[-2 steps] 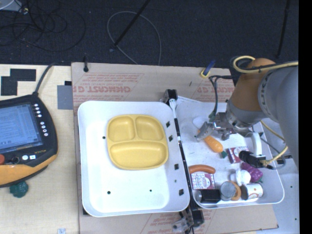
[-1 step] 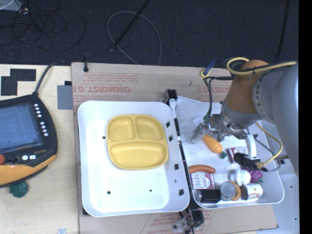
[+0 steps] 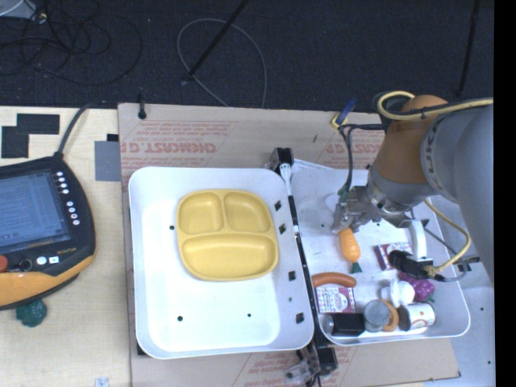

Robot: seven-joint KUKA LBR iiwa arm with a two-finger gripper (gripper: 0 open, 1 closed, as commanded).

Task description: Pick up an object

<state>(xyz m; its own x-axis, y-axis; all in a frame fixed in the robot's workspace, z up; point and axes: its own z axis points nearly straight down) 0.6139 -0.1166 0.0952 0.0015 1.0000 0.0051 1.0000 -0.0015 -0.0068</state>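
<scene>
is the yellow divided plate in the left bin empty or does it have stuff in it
Empty. The yellow divided plate lies flat in the left bin, and all three compartments show only bare yellow surface.

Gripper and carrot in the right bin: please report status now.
Gripper low in right bin, just above carrot. Carrot lies on bin floor, not held. Hot dog and clutter close below.

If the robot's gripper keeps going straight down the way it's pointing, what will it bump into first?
Probably the orange carrot. The gripper hangs right above its top end in the right bin, though depth is hard to judge from this slanted view.
</scene>
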